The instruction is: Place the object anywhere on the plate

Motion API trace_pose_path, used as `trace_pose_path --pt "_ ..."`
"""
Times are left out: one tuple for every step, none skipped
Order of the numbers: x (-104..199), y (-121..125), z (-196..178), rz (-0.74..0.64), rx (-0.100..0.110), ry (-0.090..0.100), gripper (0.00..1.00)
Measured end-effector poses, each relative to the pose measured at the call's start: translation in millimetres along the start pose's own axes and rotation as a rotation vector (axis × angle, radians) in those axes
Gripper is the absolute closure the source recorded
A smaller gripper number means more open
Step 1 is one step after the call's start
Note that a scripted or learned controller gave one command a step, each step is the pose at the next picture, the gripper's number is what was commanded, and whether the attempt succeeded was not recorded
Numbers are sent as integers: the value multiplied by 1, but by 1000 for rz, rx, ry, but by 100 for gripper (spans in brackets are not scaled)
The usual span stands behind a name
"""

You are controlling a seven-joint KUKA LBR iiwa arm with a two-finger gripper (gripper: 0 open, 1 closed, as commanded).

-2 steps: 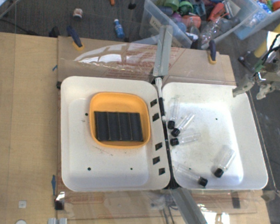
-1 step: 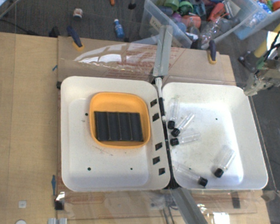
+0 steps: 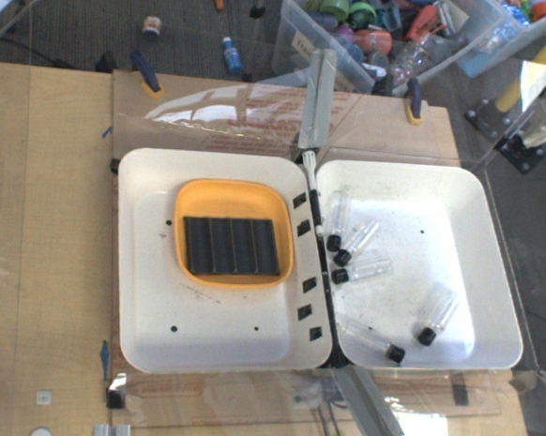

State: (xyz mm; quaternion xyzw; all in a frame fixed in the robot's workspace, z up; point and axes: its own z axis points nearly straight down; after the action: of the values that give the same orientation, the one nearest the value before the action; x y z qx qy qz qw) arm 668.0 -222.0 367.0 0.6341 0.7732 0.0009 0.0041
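Vials (image 3: 361,236), clear with black caps, about five of them, all lying in the right bin (image 3: 494,277). None is on the plate.

- Three sit clustered near the bin's left wall, just beside the divider: one roughly along the wall with its cap (image 3: 332,241) at the low end, and two angled with caps pointing toward the divider. The lower of the two (image 3: 368,269) lies almost crosswise.
- A fourth vial (image 3: 438,310) lies apart toward the bin's lower right, tilted, cap at its lower end.
- A fifth vial (image 3: 367,337) rests near the front wall, cap on its right end. Its glass body is hard to make out against the white.

Orange plate (image 3: 232,195), rounded-square, sits in the left bin (image 3: 146,278), toward the back and about centred side to side. A black ribbed block (image 3: 231,247) lies on it and covers most of the plate floor, so orange shows mainly at the rim and along the back.

Divider (image 3: 309,262) between the bins carries a row of small black tabs. A grey metal bar (image 3: 318,94) rises from its far end.

Jaw state: cannot tell.

Both bins rest on a wooden bench (image 3: 36,241). Two blue-and-orange clamps (image 3: 148,76) grip its back edge. Beyond it stands a clear tote (image 3: 382,23) full of coloured items, and a small blue bottle (image 3: 231,57) lies on the floor.
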Motion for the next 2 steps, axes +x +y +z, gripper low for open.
trace_pose_path --pt "0 1 -71 -324 -3 -2 100" --pt "0 0 -71 -674 -2 0 100"
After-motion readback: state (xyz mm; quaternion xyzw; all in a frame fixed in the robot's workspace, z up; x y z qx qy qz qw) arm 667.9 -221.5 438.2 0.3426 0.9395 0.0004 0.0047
